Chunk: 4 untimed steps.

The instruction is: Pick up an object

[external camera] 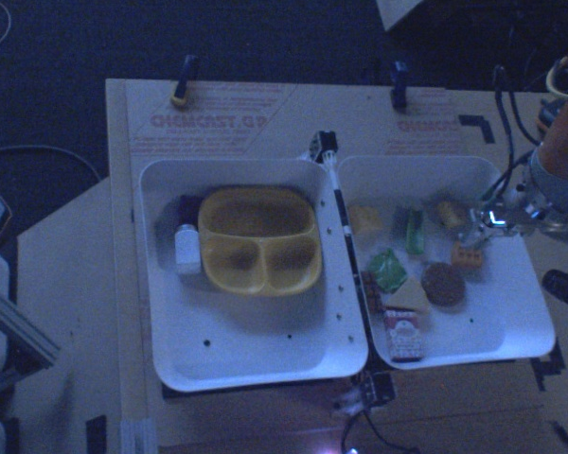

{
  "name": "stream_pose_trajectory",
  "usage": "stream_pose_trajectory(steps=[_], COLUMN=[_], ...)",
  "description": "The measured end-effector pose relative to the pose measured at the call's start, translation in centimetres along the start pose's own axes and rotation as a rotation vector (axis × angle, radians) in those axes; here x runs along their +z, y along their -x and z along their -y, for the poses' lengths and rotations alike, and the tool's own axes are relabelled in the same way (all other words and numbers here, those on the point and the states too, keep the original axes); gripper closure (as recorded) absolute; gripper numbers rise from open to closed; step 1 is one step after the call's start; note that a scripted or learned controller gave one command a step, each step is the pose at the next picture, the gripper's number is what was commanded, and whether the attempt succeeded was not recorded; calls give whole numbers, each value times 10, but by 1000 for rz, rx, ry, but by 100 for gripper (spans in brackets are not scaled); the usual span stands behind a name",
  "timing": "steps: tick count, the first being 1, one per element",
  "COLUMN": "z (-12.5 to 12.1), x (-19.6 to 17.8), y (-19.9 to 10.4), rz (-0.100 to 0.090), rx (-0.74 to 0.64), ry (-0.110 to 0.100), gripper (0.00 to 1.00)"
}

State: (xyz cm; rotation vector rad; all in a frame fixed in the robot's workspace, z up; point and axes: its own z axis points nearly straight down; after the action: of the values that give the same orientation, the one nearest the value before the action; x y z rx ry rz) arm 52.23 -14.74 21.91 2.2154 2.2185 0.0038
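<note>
Two white bins sit side by side on the bench. The left bin (pixel 170 339) holds a yellow tray (pixel 260 239) with three compartments, set toward its back and right, close to the divider (pixel 346 244). A small white bottle (pixel 187 249) stands just beside the tray's left edge, with a dark shape behind it too dim to name. The front half of this bin's floor is bare, as is a strip along its left wall.

The right bin (pixel 511 334) is more crowded in its middle and left. Along the divider lie a pale yellow block (pixel 365 218) near the back, a green packet (pixel 389 270) in the middle, and a red-and-white carton (pixel 404 334) at the front. A slim green item (pixel 415 232) lies upright in the picture beside the block, and a tan lump (pixel 450 214) sits farther right near the back. A brown disc (pixel 443 284) lies near the centre, touching a pale wedge (pixel 409 294) on its left. An orange block (pixel 469 256) sits just behind and to the right of the disc. The bin's front right corner and its right wall have free floor.

The gripper (pixel 488 223) reaches in over the right rim, low over the bin's right part, just above and right of the orange block and near the tan lump. The light is too dim to tell how its jaws stand, or whether it touches anything; nothing can be seen caught in it.
</note>
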Motion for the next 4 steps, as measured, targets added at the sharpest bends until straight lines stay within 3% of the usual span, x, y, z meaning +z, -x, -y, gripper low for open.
stream_pose_trajectory(steps=[2,3,4], z=[-57,-75,-77], x=[4,-15,-6], y=[-75,-118,-100], rz=[-2,-3,-2], rx=[-4,-5,3], ry=[-1,0,-7], gripper=[100,100,100])
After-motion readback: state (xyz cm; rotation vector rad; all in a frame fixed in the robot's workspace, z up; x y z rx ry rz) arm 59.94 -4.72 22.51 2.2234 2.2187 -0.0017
